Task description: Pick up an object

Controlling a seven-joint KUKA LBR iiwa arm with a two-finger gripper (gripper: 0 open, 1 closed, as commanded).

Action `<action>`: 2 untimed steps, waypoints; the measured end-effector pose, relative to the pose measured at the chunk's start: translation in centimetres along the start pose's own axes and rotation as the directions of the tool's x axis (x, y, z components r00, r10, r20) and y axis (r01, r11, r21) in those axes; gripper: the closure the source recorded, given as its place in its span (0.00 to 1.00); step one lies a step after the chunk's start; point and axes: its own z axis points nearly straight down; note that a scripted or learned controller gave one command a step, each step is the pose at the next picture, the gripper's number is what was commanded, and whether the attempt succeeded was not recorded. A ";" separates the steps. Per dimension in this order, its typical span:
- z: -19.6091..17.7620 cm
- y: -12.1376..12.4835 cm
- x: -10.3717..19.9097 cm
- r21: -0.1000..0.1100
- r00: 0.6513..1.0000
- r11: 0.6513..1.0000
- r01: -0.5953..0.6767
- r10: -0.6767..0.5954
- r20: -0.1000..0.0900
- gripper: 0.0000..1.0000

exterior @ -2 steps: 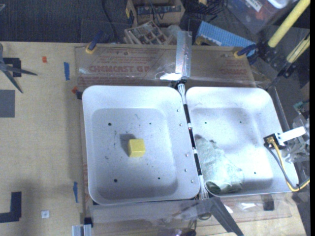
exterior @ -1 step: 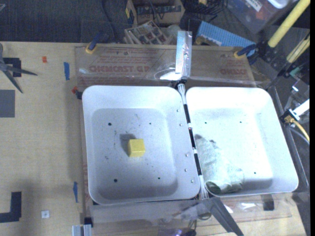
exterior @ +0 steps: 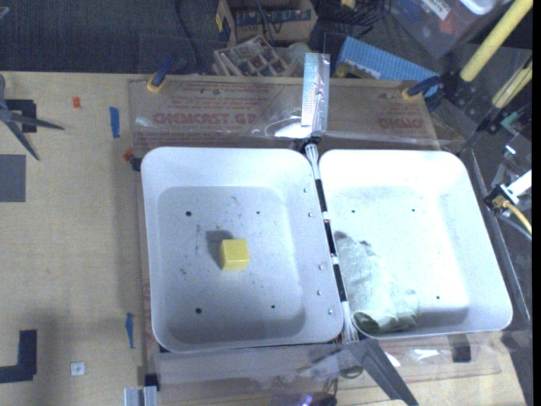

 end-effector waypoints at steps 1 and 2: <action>12.8 -0.9 1.3 0.002 0.990 0.990 0.141 -0.141 -0.002 1.00; 9.3 -5.3 1.7 0.004 0.981 0.981 -0.193 0.193 0.000 1.00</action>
